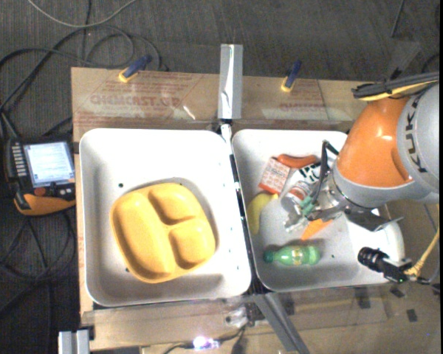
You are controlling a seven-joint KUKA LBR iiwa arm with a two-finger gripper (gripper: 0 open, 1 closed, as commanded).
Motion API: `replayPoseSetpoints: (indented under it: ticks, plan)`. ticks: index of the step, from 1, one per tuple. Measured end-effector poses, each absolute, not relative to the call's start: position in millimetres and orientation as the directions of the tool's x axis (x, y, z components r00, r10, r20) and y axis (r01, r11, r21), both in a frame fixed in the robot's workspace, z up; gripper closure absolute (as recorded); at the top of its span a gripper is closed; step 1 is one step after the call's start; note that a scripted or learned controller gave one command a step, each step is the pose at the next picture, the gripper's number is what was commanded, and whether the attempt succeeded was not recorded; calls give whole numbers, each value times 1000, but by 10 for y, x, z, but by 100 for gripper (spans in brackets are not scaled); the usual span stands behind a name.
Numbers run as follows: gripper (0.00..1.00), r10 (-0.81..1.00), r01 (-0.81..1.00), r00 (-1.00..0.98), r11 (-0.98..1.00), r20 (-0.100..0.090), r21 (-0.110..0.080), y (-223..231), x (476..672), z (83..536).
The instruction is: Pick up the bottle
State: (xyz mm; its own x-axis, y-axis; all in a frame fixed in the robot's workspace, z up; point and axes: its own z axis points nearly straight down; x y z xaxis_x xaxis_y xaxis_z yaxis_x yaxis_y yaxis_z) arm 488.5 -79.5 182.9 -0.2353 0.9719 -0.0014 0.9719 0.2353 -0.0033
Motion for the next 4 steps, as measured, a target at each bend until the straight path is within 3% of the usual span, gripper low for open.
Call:
replayPoseSetpoints:
  ticks: [1, 2, 3, 4]
  plan:
    - [0, 972, 972, -236, 236, -1, -3, -793, 4886, 1829]
    - [0, 937, 937, -349, 349, 1, -3, -252, 4837, 1830]
    - [0, 982, 982, -187, 187, 0, -3, -156, 4837, 1827]
    - [0, 966, 966, -258, 258, -2, -3, -703, 5614, 1829]
